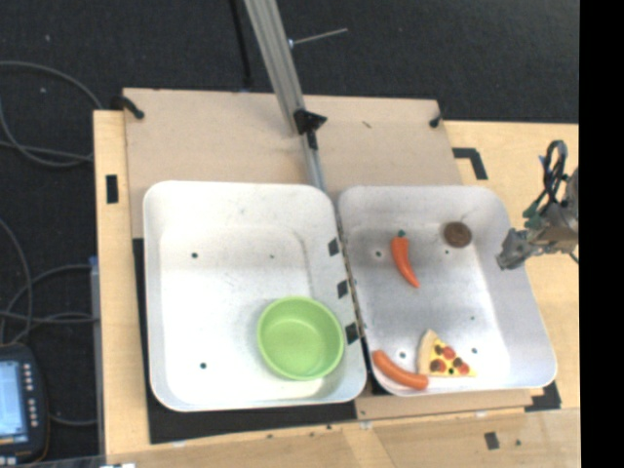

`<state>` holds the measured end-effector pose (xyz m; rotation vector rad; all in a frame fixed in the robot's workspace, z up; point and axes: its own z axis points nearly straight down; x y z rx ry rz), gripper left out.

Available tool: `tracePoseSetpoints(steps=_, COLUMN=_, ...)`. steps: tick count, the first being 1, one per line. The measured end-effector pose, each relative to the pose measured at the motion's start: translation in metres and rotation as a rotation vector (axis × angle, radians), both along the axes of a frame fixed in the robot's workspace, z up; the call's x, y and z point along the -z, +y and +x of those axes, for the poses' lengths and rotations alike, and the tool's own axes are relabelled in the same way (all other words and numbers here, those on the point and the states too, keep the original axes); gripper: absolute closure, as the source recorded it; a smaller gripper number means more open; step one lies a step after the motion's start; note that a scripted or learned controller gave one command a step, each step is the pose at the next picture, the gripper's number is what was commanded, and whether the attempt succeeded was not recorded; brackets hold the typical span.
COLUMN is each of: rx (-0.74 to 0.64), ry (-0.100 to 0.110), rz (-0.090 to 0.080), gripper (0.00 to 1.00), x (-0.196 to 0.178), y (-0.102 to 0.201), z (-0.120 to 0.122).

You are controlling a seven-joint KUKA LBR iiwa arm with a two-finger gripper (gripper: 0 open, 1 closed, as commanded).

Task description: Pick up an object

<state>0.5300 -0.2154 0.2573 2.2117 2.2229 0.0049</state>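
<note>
Orange plastic carrot (405, 260) looks light, stiff and slippery, best pinched across its middle; if the hand (517, 252) is wide, I cannot tell.

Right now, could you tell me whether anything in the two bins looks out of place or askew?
Mostly tidy. The hot dog sits against the right bin near wall, beside the pizza slice. The carrot, brown disc and green bowl lie flat.
</note>
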Motion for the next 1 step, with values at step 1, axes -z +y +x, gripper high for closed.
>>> tracePoseSetpoints(steps=1, rx=-0.001, ry=0.005, rz=0.001, gripper=1.00, x=0.0113, y=0.0493, z=0.0114)
